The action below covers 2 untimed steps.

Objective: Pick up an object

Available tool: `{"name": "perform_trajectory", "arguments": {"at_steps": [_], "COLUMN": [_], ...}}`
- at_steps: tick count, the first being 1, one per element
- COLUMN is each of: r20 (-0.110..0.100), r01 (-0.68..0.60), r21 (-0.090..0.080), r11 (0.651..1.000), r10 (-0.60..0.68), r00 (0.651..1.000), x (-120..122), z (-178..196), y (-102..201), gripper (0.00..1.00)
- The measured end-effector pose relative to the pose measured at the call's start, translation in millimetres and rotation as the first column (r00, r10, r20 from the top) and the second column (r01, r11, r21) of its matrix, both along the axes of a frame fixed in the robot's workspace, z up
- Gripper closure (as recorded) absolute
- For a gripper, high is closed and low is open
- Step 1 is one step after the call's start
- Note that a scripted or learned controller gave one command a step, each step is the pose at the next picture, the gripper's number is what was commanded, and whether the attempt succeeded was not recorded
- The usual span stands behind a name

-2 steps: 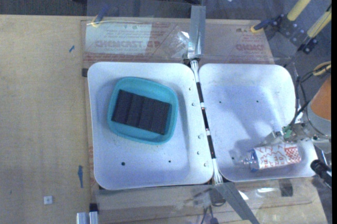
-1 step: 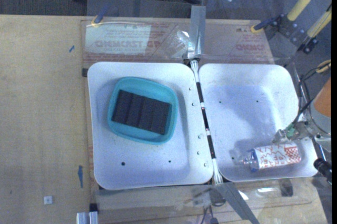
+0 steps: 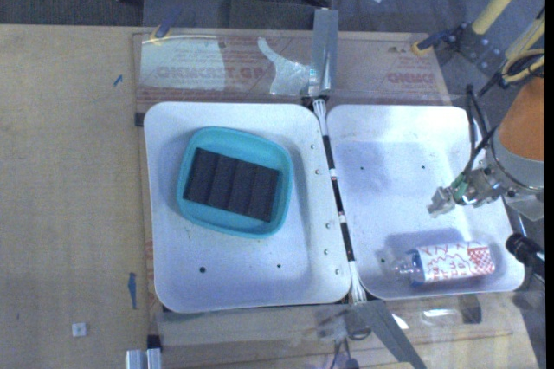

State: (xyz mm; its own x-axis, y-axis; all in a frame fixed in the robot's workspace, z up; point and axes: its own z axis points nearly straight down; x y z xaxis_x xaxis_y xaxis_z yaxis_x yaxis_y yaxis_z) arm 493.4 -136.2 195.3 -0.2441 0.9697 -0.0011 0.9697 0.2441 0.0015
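The wooden bench carries two shallow white plastic bins side by side. The left white bin holds a teal rounded-rectangular dish with a dark ribbed insert. The right white bin is the working landmark.

The grey arm with the orange band reaches over the right edge of that bin. Its end effector hangs just inside that edge, above the bin floor. Whether it is released or clenched cannot be told at this resolution; nothing is seen grasped.

The nearest pick candidate, a small clear plastic bottle with a red-and-white patterned label, lies on its side along the near wall of the right bin, close below the end effector.

Procedure, as judged:
1. Centre over the labelled body, not the clear neck.
2. Align the closing direction across the bottle's short axis.
3. Descend fully; a round body is likely to roll.
4. Keep clear of the near wall.
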Motion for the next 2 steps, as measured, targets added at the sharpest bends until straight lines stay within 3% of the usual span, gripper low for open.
{"name": "perform_trajectory", "arguments": {"at_steps": [1,2], "r20": [0.0,-0.001], "r01": [0.001,-0.089], "r21": [0.0,0.001], "r11": [1.0,0.996], "r10": [-0.001,0.089], "r00": [1.0,0.996], "x": [0,-14], "z": [0,-2], "y": [0,-41], "gripper": [0.0,0.0]}}
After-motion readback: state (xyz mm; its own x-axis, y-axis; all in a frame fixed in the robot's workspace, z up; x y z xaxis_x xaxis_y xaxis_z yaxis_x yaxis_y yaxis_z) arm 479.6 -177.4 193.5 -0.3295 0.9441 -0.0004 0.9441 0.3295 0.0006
